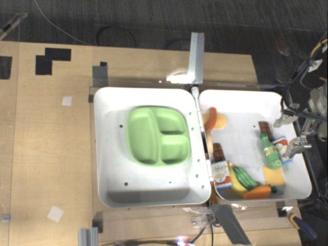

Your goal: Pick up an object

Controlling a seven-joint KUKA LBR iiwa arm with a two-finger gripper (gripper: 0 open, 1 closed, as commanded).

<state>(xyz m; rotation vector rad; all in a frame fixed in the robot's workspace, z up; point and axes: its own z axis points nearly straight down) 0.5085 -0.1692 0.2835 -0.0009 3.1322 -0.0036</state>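
We see two white bins side by side on counter (46, 152). Left bin (107, 188) carries green tray (158, 135). Right bin (241, 106) holds toy food: hot dog (211, 119) near its top-left corner, green bottle (270, 152) by right edge, carrot (258, 191) and cheese (273, 177) toward bottom-right corner. Claw (291, 133) at bin's right edge, beside bottle, pinching nothing; spread or pressed, we cannot tell.

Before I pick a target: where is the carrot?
In the right bin, at its near edge, the carrot lies just below the yellow block.
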